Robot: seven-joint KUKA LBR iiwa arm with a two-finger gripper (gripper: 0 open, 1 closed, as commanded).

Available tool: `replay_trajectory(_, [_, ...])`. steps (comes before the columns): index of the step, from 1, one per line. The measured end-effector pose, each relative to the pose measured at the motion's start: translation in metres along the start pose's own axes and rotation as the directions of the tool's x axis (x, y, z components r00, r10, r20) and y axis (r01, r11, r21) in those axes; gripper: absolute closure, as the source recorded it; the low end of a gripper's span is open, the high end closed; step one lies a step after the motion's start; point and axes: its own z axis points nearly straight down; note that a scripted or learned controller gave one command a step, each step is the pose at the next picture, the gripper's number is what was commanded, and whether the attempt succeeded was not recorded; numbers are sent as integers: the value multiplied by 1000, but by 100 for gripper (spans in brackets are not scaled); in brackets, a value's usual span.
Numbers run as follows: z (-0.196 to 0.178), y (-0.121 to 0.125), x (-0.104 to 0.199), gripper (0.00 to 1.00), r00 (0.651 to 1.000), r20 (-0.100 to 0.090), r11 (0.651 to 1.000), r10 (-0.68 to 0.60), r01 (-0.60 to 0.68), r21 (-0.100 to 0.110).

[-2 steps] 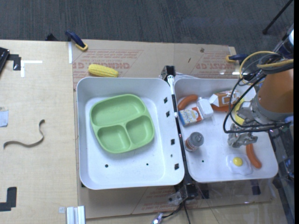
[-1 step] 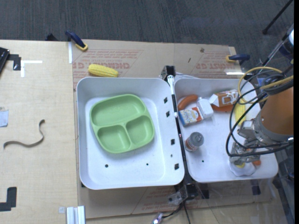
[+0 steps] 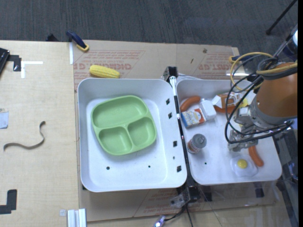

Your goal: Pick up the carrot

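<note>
Brown cardboard [image 3: 156, 60] beneath bins reads "CHEMICAL GUYS".

We see the right white bin [image 3: 208, 171] crowded: a small metal-topped can [image 3: 196, 142], a blue-and-white carton [image 3: 196, 115] and an orange sausage [image 3: 190, 101] block its left and rear. Open floor lies along its front left. The green divided plate [image 3: 124, 124] fills the left white bin [image 3: 94, 174].

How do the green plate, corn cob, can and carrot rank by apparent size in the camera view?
1. Green plate, by far.
2. Corn cob.
3. Can and carrot look about alike, and the gripper partly covers the carrot, so I won't rank them.
</note>
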Motion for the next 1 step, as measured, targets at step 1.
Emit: replay_trajectory(1, [1, 46, 3, 100, 980, 0, 980, -198, 198, -4])
